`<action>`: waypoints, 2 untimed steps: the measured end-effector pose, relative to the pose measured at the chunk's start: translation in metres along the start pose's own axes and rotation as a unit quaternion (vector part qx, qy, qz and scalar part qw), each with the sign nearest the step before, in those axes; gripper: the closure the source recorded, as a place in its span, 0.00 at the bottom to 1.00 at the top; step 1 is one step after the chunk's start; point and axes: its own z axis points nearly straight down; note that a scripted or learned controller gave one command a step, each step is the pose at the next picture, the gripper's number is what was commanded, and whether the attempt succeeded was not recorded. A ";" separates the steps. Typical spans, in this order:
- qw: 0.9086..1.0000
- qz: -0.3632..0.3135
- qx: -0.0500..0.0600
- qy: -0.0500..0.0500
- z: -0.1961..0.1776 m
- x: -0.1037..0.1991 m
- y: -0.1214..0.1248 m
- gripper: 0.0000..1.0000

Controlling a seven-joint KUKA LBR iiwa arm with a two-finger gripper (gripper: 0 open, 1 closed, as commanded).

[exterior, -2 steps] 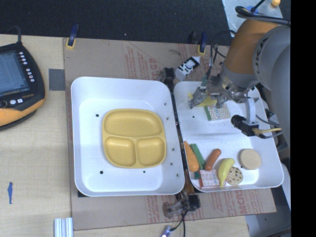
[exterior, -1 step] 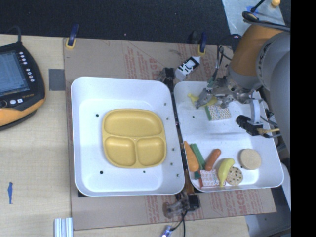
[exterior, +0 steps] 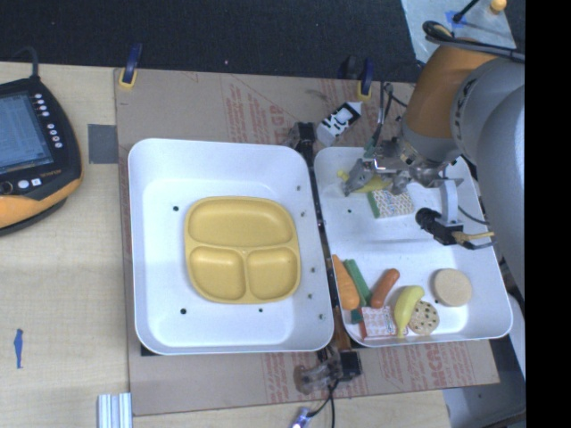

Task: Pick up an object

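We see our gripper (exterior: 379, 175) low in the right bin (exterior: 500, 328), poised over a checkered block (exterior: 393, 203), its opening and any hold impossible to tell.

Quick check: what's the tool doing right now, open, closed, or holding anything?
Tool: low in the right bin by the yellow piece and the patterned square; open or closed cannot be told.

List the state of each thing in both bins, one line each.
yellow divided plate: flat in the left bin, nothing on it
hand: low in the right bin's far end, over a patterned piece
carrot: lying by the right bin's left wall
green stick: lying beside the carrot
sausage: lying, tilted
banana: lying near the front wall
round cracker: lying flat
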 end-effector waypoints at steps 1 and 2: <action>1.000 0.000 -0.001 0.002 0.000 -0.018 0.000 0.00; 1.000 0.000 0.000 0.000 0.000 0.002 0.000 0.00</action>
